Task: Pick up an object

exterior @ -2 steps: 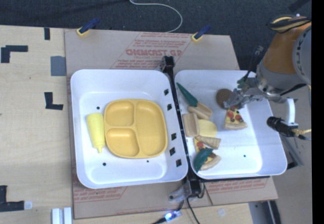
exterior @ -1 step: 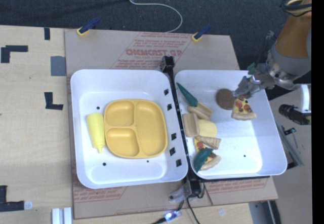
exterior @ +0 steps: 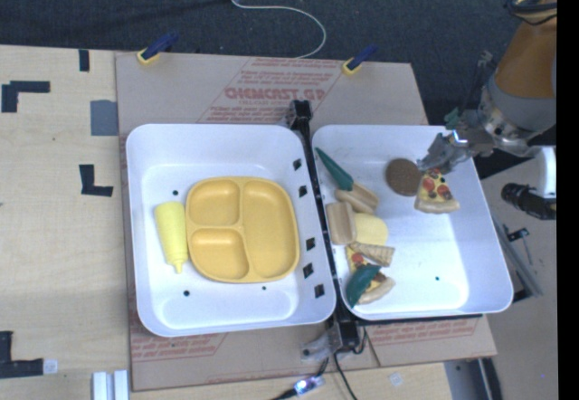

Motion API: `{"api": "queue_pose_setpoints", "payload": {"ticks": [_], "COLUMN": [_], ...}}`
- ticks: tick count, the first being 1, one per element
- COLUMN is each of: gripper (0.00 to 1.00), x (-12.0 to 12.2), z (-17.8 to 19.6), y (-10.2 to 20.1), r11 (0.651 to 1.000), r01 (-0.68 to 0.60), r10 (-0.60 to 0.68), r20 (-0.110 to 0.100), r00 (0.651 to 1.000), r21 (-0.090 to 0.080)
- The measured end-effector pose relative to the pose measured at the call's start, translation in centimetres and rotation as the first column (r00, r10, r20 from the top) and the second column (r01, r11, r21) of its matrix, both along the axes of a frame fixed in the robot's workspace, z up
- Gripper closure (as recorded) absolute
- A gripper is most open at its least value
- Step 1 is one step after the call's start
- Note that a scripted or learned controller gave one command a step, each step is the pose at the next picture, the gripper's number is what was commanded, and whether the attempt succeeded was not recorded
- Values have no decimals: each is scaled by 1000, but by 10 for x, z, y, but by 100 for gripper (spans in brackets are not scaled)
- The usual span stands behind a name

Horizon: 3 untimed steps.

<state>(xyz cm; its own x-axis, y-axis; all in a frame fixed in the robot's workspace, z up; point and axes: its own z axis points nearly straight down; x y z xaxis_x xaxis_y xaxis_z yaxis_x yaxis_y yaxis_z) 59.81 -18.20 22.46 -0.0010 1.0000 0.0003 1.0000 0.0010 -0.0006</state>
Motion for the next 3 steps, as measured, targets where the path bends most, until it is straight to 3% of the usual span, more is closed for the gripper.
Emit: {"api": "queue_pose_setpoints", "payload": {"ticks": [3], "gripper": [100], "x": [23], "z": [2], "y": [177], "r11": [1000], "r01": [-7], "r10": [7], "r20": [0], "r00": [1000], "r21": [2]}}
